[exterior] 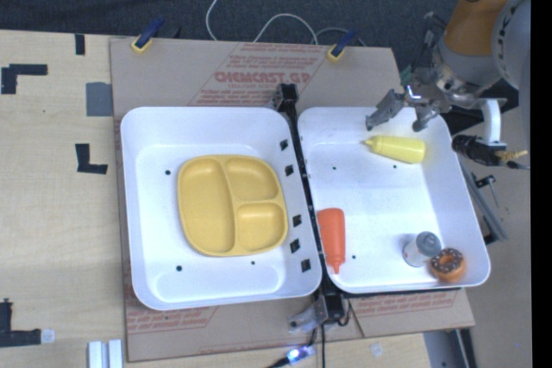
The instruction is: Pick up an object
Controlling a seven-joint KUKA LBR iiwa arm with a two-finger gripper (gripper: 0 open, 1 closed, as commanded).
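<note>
Hovering over the far right corner of the right bin [457, 185], the pincer [401, 111] hangs with its two fingers spread apart and nothing between them, the grey arm [496, 21] with its orange band reaching in from the right. Taking the right bin as the landmark, a yellow mustard bottle [397, 148] lies on its side near the bin's far wall, just below the open pincer and not touching it, nozzle pointing toward the left. An orange carrot-shaped toy [332, 237] lies along the bin's left wall, close to the near corner, its narrow end pointing toward the near edge. In the bin's near right corner sits a small grey cup-like piece [421, 247], and touching it on the right, up against the rim, is a sprinkled doughnut [448, 264]. Beside the right bin, to its left, the left bin [142, 142] holds a yellow divided plate [231, 204] lying flat near its middle. Both bins rest on a brown cardboard sheet [250, 77] on the tabletop [52, 211], with a white cable [285, 20] looping beyond the bin's far side.
</note>
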